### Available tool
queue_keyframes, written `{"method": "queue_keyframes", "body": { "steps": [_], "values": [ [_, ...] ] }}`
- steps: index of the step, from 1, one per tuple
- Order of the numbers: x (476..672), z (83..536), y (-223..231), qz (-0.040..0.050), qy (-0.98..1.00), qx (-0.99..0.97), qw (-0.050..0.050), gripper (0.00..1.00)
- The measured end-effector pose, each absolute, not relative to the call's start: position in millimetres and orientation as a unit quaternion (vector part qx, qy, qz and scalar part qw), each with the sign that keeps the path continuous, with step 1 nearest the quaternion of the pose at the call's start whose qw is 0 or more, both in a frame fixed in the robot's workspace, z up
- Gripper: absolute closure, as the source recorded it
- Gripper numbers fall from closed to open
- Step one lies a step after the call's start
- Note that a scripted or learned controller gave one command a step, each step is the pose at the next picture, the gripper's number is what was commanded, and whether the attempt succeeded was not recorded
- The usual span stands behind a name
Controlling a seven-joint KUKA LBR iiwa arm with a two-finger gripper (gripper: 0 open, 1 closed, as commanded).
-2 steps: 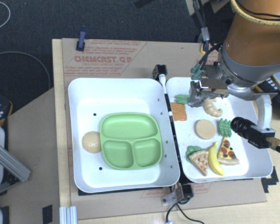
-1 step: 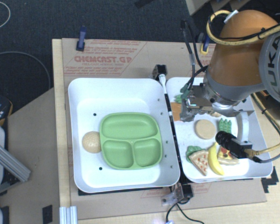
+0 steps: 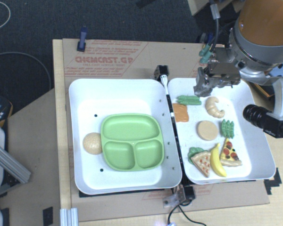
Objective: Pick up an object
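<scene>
- The gripper [image 3: 203,89] is seen above the right bin's [image 3: 262,166] far corner, beside a green bean pod [image 3: 188,100].
- Its jaw state cannot be told (fingers too blurred).

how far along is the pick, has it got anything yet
Early: nothing looks lifted. The gripper hangs low over the right bin, near the green bean pod and croissant, both lying on the bin floor. Nothing shows between its fingers. Closing on an item and lifting are left.

A blue clip [image 3: 82,38] sits at the cardboard sheet's [image 3: 106,58] far-left edge — dark carpet [image 3: 47,13] beyond it.
</scene>
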State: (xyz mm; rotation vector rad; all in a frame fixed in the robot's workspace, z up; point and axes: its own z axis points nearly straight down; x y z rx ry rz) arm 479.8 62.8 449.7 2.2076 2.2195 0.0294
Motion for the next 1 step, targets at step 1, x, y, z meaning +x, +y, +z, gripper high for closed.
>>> {"method": "queue_keyframes", "body": {
  "steps": [1],
  "values": [
    [477.7, 325.3, 35.0, -0.0056, 0.706, 0.708, -0.004, 1.00]
  ]
}}
